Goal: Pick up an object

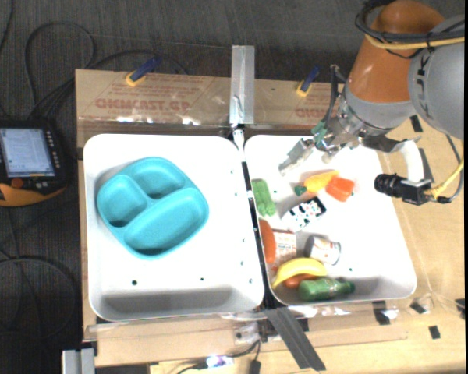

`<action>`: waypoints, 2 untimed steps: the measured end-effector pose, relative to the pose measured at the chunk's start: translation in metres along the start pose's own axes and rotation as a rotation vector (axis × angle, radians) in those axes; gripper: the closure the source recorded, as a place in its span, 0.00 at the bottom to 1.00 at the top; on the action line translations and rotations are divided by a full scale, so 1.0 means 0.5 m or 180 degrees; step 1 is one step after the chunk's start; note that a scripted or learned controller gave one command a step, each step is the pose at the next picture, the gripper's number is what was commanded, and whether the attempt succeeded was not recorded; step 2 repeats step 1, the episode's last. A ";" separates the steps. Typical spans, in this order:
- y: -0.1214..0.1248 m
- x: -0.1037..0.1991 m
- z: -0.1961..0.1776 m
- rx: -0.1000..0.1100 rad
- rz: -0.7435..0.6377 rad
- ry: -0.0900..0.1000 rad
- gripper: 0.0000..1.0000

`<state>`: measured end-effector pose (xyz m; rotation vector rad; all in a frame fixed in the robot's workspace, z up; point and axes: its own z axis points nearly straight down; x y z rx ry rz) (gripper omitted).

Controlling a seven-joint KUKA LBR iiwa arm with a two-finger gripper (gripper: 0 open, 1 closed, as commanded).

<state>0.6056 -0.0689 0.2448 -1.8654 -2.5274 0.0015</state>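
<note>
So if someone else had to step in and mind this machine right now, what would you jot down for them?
Claw: hanging over the upper part of the right bin, nothing seen between its fingers.
Things: all in the right bin. Orange and yellow toy just below the claw; green piece by the divider; banana and green vegetable at the near edge.
Left bin: holds a blue divided plate.
Done: nothing picked up yet.
Left: lower, grasp one object, lift.
</note>
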 end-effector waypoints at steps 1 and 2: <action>0.041 0.000 -0.160 -0.0006 -0.0331 -0.0004 0.00; 0.041 0.000 -0.160 -0.0006 -0.0331 -0.0004 0.00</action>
